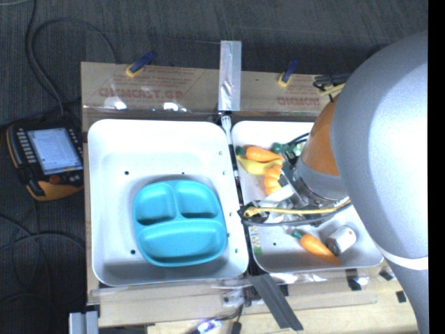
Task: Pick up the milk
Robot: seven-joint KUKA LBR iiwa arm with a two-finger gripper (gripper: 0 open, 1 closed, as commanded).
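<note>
A small white milk container [342, 239] lies at the near edge of the right bin [278, 257], just beside a carrot [315, 245]. Above them hangs the end effector [306, 199], its grip impossible to tell. Farther back sit a banana [256, 164] and orange vegetables; the left bin [111, 152] holds a blue plate [180, 221]

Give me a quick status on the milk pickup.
Arm low over right bin. Gripper hidden beneath it. Milk not identifiable. Carrot, banana crowd that bin.
</note>
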